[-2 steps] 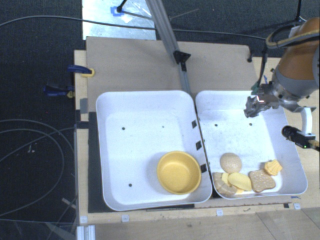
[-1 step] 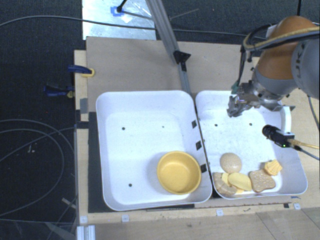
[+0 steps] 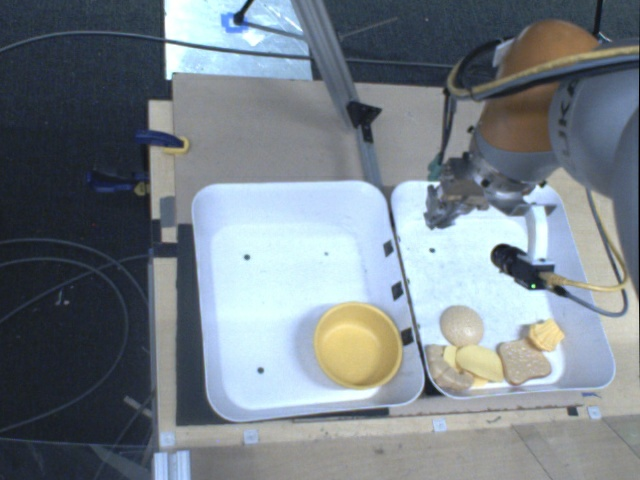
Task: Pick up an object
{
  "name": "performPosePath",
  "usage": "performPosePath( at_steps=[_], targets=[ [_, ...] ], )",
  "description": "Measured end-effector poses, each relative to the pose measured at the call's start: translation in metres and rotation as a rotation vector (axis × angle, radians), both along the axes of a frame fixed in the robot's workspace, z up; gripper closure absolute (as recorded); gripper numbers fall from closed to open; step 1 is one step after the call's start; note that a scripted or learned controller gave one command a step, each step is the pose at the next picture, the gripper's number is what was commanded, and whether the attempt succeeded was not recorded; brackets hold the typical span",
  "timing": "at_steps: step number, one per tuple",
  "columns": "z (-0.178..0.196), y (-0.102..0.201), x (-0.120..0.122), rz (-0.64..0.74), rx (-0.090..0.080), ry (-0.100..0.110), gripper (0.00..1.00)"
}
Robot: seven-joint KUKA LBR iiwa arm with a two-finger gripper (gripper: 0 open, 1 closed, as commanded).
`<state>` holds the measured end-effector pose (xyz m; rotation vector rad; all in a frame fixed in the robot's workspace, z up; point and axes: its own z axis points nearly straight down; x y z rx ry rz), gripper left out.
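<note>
A yellow bowl [image 3: 358, 344] sits near the front right corner of the left bin [image 3: 250, 238]. In the right bin [image 3: 470, 268], along its front edge, lie a beige egg-shaped piece [image 3: 461, 325], a yellow banana-like piece [image 3: 478, 362], a brown toast-shaped piece [image 3: 523, 360], a small yellow-orange piece [image 3: 546, 335] and a tan piece [image 3: 448, 373]. My gripper [image 3: 442, 214] hangs over the back left part of the right bin, well behind these objects. Nothing shows between its fingers.
A grey pole [image 3: 335, 68] slants across the bench behind the bins. A black cylinder with a cable [image 3: 515, 264] hangs beside the arm over the right bin. Blue and yellow clamps [image 3: 150, 158] grip the bench's left edge.
</note>
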<state>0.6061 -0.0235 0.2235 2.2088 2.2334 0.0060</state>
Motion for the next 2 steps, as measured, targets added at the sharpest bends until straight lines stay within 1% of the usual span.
performPosePath(
  at_steps=[1,2],
  targets=[
    [0.012,0.056,0.009,0.001,0.0,0.0,1.0],
    [0.005,0.115,0.022,0.0,0.0,0.0,1.0]
  ],
)
